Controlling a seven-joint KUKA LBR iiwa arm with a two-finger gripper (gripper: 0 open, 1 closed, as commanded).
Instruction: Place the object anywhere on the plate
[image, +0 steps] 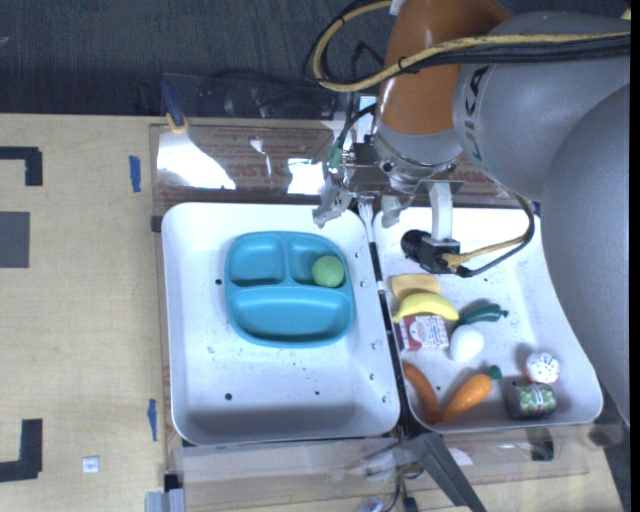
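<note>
Although the task calls for an object to be set on the plate, a small green ball (327, 270) is already seen lying in the upper right compartment of the blue divided plate (288, 287), which rests in the left bin (200, 330). Nothing is seen between the fingers of the gripper (358, 210), which are spread apart above the ridge where the two bins meet, at the far end. The ball lies just below and slightly left of the jaws; being round, it presents no long axis. In the right bin (565, 330) are noted a banana (420, 300), a white egg (466, 345), a carrot (468, 393) and other small items. It is judged that placement is complete, or that a fresh pick from the right bin is required.
</note>
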